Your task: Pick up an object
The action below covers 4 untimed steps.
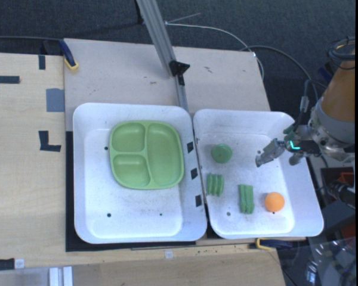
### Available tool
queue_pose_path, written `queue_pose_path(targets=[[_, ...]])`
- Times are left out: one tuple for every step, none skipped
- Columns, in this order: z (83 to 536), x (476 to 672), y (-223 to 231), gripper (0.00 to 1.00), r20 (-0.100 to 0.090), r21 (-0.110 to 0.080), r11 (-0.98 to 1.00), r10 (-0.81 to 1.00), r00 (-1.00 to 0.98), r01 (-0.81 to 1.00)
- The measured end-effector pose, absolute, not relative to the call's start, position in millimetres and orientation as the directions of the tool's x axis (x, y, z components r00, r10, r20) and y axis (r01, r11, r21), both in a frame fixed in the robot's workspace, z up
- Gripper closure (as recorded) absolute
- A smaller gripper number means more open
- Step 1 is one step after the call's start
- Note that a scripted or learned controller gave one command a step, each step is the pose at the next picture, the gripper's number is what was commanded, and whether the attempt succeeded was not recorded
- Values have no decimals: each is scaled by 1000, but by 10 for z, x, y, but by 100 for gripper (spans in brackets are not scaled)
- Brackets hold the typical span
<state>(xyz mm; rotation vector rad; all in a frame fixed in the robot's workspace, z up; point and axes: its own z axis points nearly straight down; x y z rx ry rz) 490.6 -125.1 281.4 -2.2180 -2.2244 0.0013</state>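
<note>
Two bins: side by side on the bench, left bin and right bin, rims touching at the middle.
Left bin: holds a pale green plate with three compartments, lying flat toward the bin's upper half.
Right bin: holds four small things, all apart from one another.
Ball: round, dull green, near the bin's left wall, upper part.
Ridged piece: short, green, grooved lengthwise, just below the ball.
Long piece: green, narrow, upright in view, right of the ridged piece, near the front wall.
Orange: small, bright, round, just right of the long piece, toward the front right corner.
Gripper: over the right bin's upper right part, above the orange and well apart from it, pointing left; nothing seen between the fingers; cannot tell whether jaws are apart or together.
Arm: grey with an orange band, entering at the right edge.
</note>
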Motion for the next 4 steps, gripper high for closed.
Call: queue_pose_path(targets=[[2357,4962,-1237,0,0,-6,1,1000,-1,1000],[1918,4965,-1201,0,1,-6,1,1000,-1,1000],[1283,4943,-1244,0,1,-9,0,1000,0,1000],[1417,4957,-1236,100,1,-4,2,1000,-2,1000]])
